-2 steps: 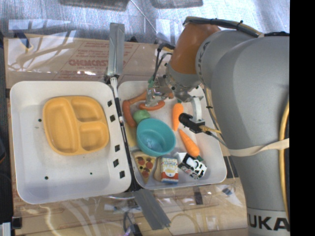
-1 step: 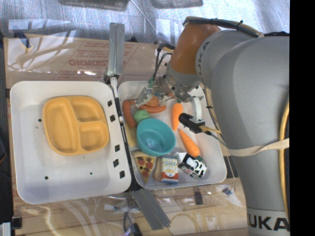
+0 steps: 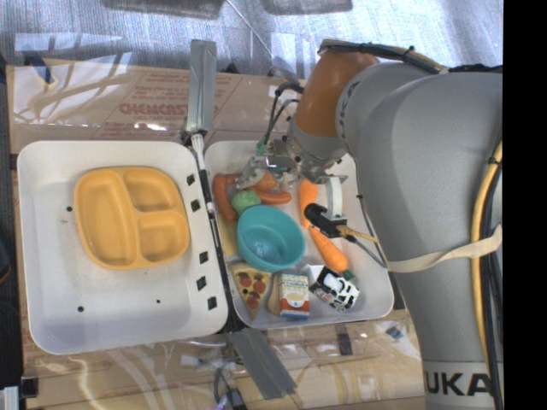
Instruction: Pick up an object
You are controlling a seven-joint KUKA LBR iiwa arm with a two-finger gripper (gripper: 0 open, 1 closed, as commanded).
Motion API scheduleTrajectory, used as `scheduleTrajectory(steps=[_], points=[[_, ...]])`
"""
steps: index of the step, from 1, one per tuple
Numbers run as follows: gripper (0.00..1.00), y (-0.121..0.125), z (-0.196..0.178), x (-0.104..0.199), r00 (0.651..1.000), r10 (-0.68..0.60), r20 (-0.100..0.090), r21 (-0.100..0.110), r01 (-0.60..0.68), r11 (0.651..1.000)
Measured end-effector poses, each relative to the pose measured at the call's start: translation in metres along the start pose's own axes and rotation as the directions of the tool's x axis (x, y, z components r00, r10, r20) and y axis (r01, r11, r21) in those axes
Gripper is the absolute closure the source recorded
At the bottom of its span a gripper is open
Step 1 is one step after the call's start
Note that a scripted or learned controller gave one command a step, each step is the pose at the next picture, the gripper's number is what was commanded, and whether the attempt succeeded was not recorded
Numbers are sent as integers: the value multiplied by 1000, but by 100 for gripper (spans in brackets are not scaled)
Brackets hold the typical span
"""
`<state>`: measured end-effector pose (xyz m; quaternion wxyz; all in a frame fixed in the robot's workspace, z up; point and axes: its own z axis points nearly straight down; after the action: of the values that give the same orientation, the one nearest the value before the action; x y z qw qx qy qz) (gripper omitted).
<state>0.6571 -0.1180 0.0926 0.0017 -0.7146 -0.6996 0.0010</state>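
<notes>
Camera view: gripper (image 3: pixel 259 171), finger state impossible to tell, low in the right bin (image 3: pixel 376 301) above a teal bowl (image 3: pixel 270 237).

The end effector (image 3: pixel 263 166) hangs low in the right bin (image 3: pixel 376 301) above toy food beside a teal bowl (image 3: pixel 270 237).

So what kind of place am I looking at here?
Probably a robot test bench in a lab: a KUKA arm reaches over two white bins, one with toy food like a plastic carrot, on taped-down cardboard.
</notes>
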Motion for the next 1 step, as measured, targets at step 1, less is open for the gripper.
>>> scheduleTrajectory(steps=[1], points=[[100, -1, -9, 1, 1000, -5, -1, 6, 5, 1000]])
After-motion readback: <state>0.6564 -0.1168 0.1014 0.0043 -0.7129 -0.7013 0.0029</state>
